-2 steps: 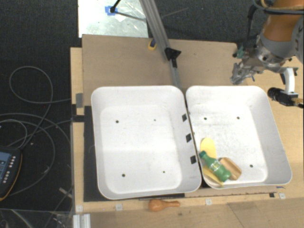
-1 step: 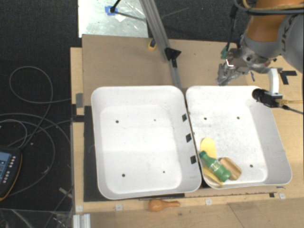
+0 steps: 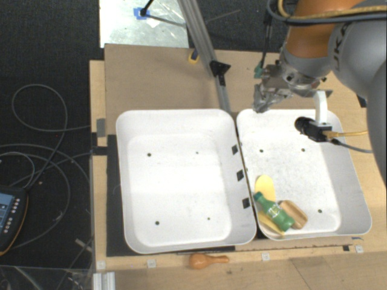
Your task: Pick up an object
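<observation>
You see the metal gripper [image 3: 263, 104] above the far edge of the right bin [image 3: 351, 189]; you cannot tell its state. Well below it, at the near edge, lie a green plastic bottle [image 3: 273, 211], a yellow curved piece [image 3: 266, 188] and a tan oblong block [image 3: 295, 212].

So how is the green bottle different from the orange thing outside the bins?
The green bottle lies inside the right bin, touching other items; the orange thing lies alone on the bench in front of the left bin. The bottle is green, the other orange-brown. Both lie on their sides.

Bright even light, soft shadows, slightly grainy
</observation>
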You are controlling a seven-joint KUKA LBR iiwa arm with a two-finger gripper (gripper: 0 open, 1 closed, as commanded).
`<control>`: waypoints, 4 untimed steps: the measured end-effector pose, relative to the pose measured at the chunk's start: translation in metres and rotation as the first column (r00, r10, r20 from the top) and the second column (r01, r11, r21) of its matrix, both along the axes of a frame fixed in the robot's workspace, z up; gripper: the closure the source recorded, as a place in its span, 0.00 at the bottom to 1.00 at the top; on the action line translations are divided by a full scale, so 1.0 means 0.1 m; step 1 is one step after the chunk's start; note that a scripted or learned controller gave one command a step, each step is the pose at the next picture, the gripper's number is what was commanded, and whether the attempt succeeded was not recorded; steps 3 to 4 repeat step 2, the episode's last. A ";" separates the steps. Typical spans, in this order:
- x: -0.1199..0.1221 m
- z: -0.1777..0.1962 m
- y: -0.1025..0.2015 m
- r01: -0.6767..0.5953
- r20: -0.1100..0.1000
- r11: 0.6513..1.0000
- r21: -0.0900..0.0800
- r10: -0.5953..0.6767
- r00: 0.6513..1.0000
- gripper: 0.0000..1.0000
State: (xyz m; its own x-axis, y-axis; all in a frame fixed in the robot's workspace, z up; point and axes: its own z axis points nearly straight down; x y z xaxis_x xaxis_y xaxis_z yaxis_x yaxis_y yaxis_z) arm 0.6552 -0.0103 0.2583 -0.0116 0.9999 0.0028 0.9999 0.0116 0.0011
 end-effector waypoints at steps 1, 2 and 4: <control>-0.08 0.01 0.51 0.001 -0.001 1.000 0.000 -0.001 1.000 1.00; -0.21 -0.05 0.99 0.001 -0.001 1.000 0.000 -0.001 1.000 1.00; -0.21 -0.05 0.99 0.001 -0.001 1.000 0.000 -0.001 1.000 1.00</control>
